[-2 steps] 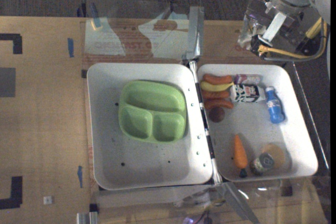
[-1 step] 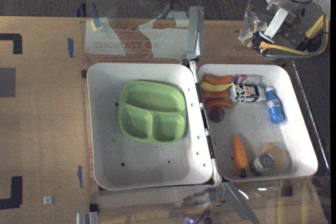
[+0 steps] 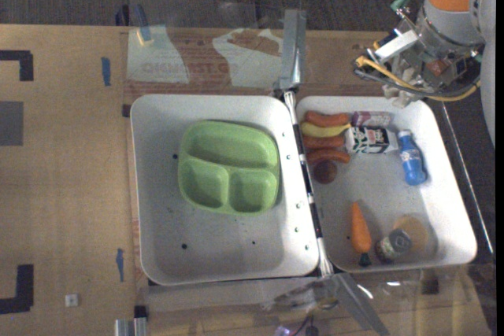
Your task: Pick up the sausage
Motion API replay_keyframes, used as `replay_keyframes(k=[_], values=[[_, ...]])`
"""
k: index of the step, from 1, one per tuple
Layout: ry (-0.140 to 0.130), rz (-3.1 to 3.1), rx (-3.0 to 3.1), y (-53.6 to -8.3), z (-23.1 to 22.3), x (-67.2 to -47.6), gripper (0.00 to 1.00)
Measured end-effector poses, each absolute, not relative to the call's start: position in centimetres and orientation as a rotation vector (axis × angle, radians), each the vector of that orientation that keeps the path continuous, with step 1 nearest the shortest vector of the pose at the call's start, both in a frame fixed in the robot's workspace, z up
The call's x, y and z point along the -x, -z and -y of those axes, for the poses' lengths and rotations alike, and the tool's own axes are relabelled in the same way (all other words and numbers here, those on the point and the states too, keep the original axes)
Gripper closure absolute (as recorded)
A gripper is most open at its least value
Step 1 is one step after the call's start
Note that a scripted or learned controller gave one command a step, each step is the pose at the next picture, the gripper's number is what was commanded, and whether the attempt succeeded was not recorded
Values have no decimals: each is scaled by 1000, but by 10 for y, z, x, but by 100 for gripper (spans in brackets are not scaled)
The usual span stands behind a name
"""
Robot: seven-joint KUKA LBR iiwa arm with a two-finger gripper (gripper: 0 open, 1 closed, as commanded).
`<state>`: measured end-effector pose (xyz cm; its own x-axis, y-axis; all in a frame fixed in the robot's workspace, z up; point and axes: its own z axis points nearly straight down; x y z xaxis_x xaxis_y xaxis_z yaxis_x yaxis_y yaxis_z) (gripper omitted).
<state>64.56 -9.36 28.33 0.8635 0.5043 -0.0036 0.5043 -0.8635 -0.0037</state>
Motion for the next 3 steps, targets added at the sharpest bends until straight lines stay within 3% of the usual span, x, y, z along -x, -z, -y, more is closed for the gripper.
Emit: replay_keyframes(k=[2,3], values=[[-11,840,3026,-304,88,-647,100],[-3,1668,2660,-278,133,-654,100]])
